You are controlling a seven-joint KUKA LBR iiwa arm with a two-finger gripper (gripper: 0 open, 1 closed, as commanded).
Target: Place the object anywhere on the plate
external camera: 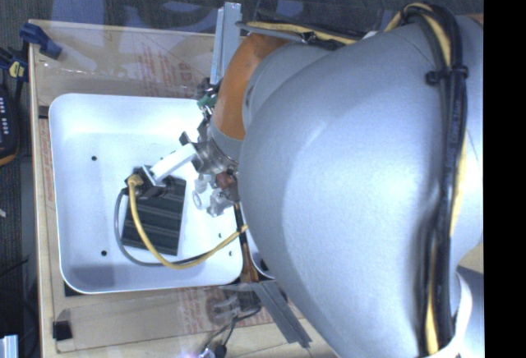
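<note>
The arm's gripper (156,213), a dark ribbed block, hangs low inside the left white bin (82,126); I can't tell its state. No object or plate is visible, so it looks like reaching, and grasping comes next.

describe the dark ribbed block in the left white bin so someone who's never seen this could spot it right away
Start at the shallow white bin on the left of the camera view, beside the big grey arm. On its floor, toward the near right corner, lies a dark, flat, ribbed rectangular block. A yellow cable loops around it, and it is the bin's only dark slab.
</note>
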